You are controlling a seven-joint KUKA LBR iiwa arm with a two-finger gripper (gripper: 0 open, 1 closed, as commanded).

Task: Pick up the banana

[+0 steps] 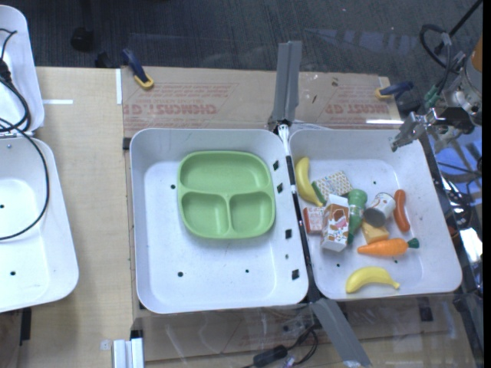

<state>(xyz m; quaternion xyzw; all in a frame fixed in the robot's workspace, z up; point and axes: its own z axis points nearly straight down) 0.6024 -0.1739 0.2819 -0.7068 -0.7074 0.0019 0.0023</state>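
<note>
Camera view, bench inventory.

Left bin (153, 282): holds one green divided plate (227, 194), three compartments, lying flat toward the bin's far half. Judged a receiving dish, kept apart from the clutter.

Right bin (441, 271): holds the toy food, heaped near the middle.
- Banana (372, 280): yellow, lying on its side near the bin's near edge, apart from the heap and with bare floor around it. Judged the easier target for a descent from above.
- Second banana (304, 181): lying along the bin's left wall, its lower end close against the patterned packet (334, 182) and the carton (336, 225) (less room here for a finger on either side).
- Carrot (386, 247): orange, green tip, lying just above the near banana, not touching it.
- Green bottle (356, 209), small can (380, 203), sausage (400, 211): crowded together in the heap.

Gripper (410, 129): at the right bin's far right corner, above the rim, well apart from both bananas. Whether its jaws stand open or closed cannot be told at this size and angle. Nothing shows between them; the pick is judged not yet begun.
</note>
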